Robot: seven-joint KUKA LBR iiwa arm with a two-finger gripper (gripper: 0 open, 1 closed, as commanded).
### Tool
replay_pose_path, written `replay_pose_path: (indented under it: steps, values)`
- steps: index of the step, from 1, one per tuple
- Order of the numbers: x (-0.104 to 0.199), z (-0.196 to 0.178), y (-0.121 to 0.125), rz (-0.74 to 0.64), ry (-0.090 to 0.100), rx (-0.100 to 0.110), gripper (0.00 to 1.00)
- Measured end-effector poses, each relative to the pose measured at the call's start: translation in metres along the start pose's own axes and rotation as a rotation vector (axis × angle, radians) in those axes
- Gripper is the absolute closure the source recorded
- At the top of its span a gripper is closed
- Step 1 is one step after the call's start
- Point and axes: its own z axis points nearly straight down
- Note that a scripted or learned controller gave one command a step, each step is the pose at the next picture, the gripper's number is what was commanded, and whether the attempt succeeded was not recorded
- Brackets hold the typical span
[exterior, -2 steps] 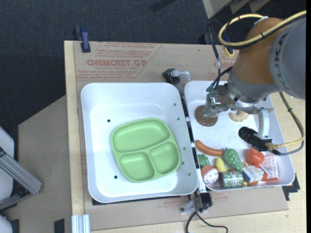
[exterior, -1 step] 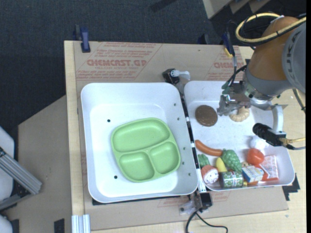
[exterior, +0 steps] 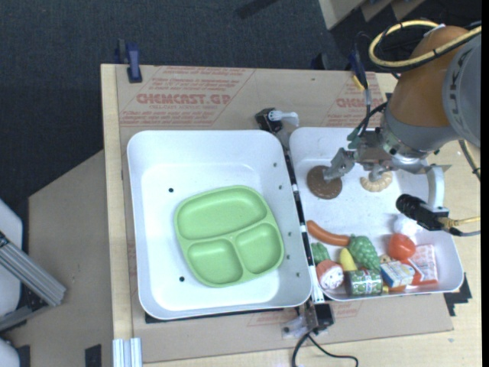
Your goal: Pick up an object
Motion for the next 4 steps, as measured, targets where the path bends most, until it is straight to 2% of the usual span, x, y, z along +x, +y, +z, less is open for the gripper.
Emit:
replay_pose_path:
  steps: [1, 2, 3, 4]
  values:
    - [-0.017, 0.103, 0.059, -0.001, 0.000, -0.003, 0.00]
    - [-0.062, 0.097, -0.006, 0.006, 0.001, -0.002, 0.00]
    - [-0.133, 0.096, -0.072, 0.008, 0.000, 0.001, 0.00]
    - [-0.128, 0.087, -0.070, 0.002, 0.000, -0.001, 1.00]
